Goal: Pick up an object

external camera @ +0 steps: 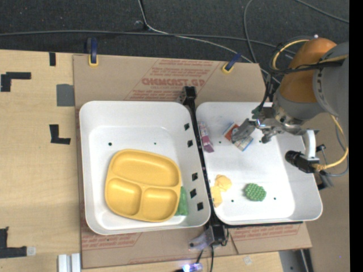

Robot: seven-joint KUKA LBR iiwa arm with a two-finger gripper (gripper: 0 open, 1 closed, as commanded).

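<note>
One fixed camera is mounted above the worktop (34,169), looking down at a slant. It frames both white bins, the left bin (91,152) and the right bin (295,208), at medium range. The arm (309,78) enters from the frame's right.

Wooden bench (34,169), cardboard sheet (164,81) on top; dark carpet (68,10) behind, black cables (170,34) across.

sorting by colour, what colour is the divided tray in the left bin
Yellow: the divided tray shows clearly in the camera view.
</note>
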